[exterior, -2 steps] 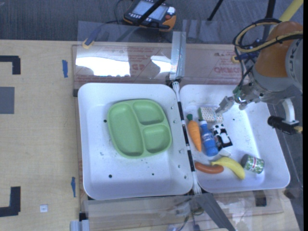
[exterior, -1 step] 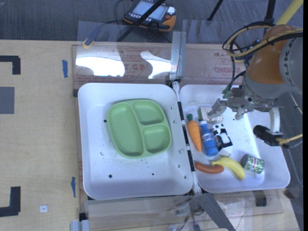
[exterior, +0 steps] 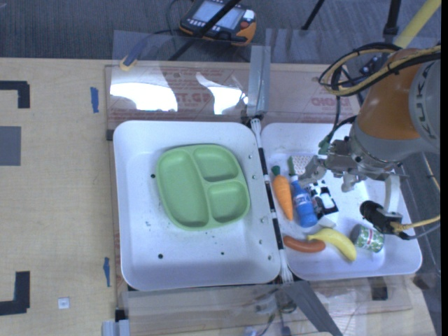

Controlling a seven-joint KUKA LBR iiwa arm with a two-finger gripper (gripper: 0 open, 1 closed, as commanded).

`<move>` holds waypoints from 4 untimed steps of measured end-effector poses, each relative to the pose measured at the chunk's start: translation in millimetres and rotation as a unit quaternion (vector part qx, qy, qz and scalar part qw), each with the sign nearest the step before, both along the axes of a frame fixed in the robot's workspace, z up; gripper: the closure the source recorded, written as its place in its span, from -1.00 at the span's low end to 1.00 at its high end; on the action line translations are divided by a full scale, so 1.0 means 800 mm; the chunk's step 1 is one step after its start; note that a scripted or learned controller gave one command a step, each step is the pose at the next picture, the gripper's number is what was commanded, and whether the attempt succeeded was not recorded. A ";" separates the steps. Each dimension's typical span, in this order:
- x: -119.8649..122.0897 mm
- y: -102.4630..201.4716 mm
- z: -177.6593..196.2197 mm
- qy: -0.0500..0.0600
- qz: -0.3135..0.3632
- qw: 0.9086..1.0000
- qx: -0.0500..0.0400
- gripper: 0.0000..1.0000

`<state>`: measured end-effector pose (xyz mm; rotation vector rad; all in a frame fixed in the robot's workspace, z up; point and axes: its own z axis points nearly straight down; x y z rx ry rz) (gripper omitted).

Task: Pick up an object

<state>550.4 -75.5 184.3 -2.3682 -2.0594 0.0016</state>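
The right bin (exterior: 406, 257) holds an orange carrot (exterior: 282, 196), a blue bottle (exterior: 304, 206), a red sausage (exterior: 302, 244), a yellow banana (exterior: 337, 242) and a green can (exterior: 368, 238). My gripper (exterior: 321, 192) hangs low over the middle of this bin, just right of the blue bottle and above the banana. The wrist hides part of what lies under it. I see no object lifted off the bin floor.
The left bin (exterior: 133, 257) carries a green divided plate (exterior: 203, 185). A raised divider (exterior: 264, 187) runs between the two bins. A handheld device (exterior: 217, 18) lies beyond the bench's back edge. The arm's bulk covers the right bin's back right part.
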 end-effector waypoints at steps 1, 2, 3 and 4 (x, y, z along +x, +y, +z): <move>0.001 -0.005 0.000 0.000 0.047 0.999 0.000 -1.00; -0.033 -0.015 0.000 0.001 -0.090 0.996 0.000 -1.00; -0.003 -0.046 -0.108 -0.002 -0.066 0.998 -0.001 -1.00; -0.003 -0.046 -0.096 -0.002 -0.067 0.998 -0.001 1.00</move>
